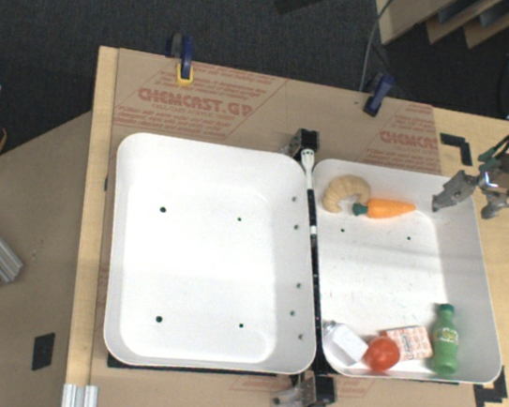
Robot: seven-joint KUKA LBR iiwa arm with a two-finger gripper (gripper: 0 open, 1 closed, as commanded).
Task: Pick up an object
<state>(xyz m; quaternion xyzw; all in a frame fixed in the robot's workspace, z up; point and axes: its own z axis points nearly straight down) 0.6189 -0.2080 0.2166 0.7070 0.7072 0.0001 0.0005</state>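
Observation:
The right bin (395, 276) holds a tan croissant (344, 192) and an orange carrot (388, 209) side by side at its far left corner. At its near edge lie a green bottle (446, 338), a red and white packet (412, 343), a red tomato (383, 354) and a white piece (343, 342). My gripper (471, 199) hovers over the bin's far right corner, to the right of the carrot. It is open, with nothing between its fingers (449, 193).
The left bin (137, 228) sits beside the right one, with a black divider strip (310, 244) between them. Both rest on a cardboard sheet (251, 102) held by blue clamps (184, 55) at the far edge.

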